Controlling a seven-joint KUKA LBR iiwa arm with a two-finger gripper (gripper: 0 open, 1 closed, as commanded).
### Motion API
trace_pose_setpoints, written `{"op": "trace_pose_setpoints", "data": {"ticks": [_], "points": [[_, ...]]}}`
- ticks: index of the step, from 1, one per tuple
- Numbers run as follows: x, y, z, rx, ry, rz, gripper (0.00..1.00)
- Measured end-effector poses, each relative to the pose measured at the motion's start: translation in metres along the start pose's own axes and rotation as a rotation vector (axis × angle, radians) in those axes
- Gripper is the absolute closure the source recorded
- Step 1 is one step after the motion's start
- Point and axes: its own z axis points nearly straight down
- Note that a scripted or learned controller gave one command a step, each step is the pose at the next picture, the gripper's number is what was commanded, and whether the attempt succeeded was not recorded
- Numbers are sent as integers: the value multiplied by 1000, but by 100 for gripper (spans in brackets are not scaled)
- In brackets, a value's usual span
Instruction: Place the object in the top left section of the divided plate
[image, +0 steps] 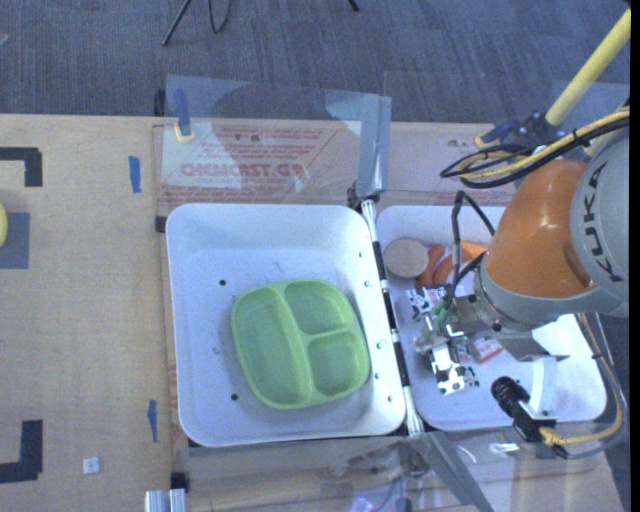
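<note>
hanging low over the right bin (585, 400), the hand (443, 345) sits among small items; whether it's open or gripping anything, i can't tell. beside it lie a tan disc (405, 257) and an orange piece (437, 265). the green divided plate (300, 342) rests in the left bin (200, 240).

A pale green divided plate (297, 342) sits in the white left bin (190, 250), on a tan wooden bench (80, 330) marked with blue and black tape. In the white right bin (590, 400), a beige round object (405, 257) and an orange one (437, 266) lie near its top-left corner. The arm (545, 240) shows an orange band, with black and yellow cables.
</note>
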Motion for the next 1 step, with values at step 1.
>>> {"op": "trace_pose_setpoints", "data": {"ticks": [1], "points": [[76, 66, -1, 0, 1, -144, 100]]}}
